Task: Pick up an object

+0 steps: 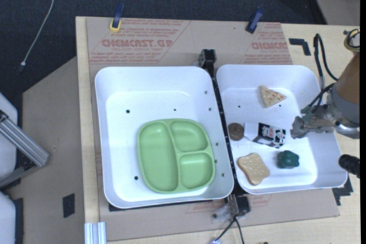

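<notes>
Dark carpet surrounds your bench [171, 37], a cardboard-faced board carrying two shallow white bins side by side. The right bin [297, 77] holds everything you could pick: a dark green lump [287, 159] near its front right, a small black-and-white printed item [269, 134] lying flat at the middle, a round brown disc [235, 131] against the left wall, a toast-shaped slice [253, 168] at the front, and a triangular cracker-like wedge [271, 96] toward the back.

Your gripper [302, 126] sits low over the right side of that bin, above the green lump and just right of the printed item, touching neither as far as the slanted view shows. From this angle you cannot tell its state, and nothing shows between its tips.

Watch for these risks, as I judge them: the gripper sits between two candidates, so a straight descent may land on bare floor and close on nothing. The printed item lies flat and thin, so the tips may skate over it. The green lump looks rounded and could squirt sideways toward the nearby front wall.

Further out, the left bin [114, 88] carries a green divided tray [174, 154], well apart from the action.
</notes>
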Available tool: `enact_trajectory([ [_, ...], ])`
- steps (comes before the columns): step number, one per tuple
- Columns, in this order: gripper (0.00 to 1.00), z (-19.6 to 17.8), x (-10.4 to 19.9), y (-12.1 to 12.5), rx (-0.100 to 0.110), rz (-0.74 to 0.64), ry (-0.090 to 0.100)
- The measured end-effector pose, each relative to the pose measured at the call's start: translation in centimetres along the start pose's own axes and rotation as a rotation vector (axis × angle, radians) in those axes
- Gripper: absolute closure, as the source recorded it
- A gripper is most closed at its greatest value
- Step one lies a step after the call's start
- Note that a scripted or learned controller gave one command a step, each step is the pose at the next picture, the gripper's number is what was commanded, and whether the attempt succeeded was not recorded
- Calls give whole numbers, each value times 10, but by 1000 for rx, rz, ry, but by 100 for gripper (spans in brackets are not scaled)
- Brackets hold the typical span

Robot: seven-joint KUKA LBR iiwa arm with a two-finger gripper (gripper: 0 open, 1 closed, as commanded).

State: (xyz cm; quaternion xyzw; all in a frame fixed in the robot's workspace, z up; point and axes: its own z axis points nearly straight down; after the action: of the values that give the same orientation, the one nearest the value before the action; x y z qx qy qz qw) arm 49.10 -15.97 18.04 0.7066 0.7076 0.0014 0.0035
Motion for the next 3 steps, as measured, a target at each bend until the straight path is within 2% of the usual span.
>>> enact_trajectory([
  [1, 100, -53, -9, 7, -1, 1, -1],
  [2, 100, -82, -10, 9, 1, 0, 0],
  [3, 100, -68, 37, 28, 9, -4, 5],
])
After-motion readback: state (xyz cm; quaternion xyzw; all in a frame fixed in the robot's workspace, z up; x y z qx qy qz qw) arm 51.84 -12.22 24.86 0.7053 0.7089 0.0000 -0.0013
